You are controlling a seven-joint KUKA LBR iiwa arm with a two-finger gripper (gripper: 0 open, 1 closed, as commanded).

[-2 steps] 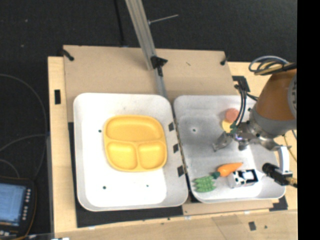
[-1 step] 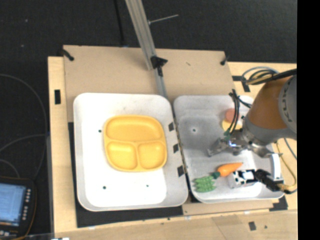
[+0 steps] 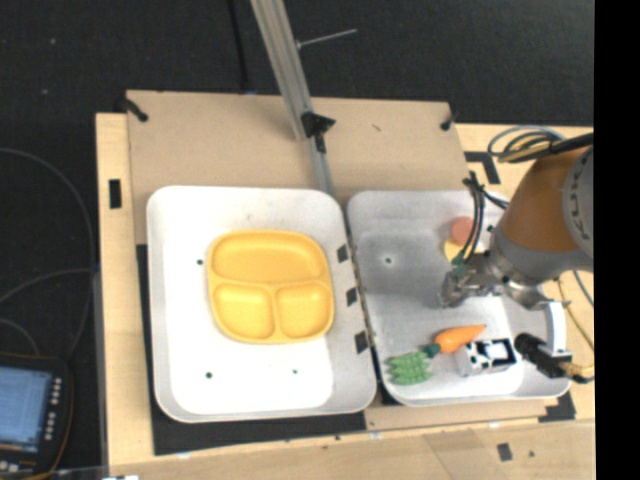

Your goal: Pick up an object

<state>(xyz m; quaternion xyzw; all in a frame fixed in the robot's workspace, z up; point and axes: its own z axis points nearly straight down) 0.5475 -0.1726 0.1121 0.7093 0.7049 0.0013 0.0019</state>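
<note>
My gripper (image 3: 459, 290) is down in the right bin (image 3: 400, 228), near its middle right, under the grey and orange wrist. An orange toy carrot (image 3: 462, 337) lies just below it, apart from it. A green leafy piece (image 3: 408, 370) sits at the carrot's left end, near the bin's front wall. A small white and black toy (image 3: 489, 355) rests right of the carrot. A pinkish-red round object (image 3: 459, 230) lies above the gripper, partly hidden by the arm and its cables.
The left bin (image 3: 180, 268) holds a yellow three-compartment plate (image 3: 270, 285). A slanted metal rail (image 3: 285, 58) rises from the back of the bench, ending between the bins. The arm covers the right bin's right side.
</note>
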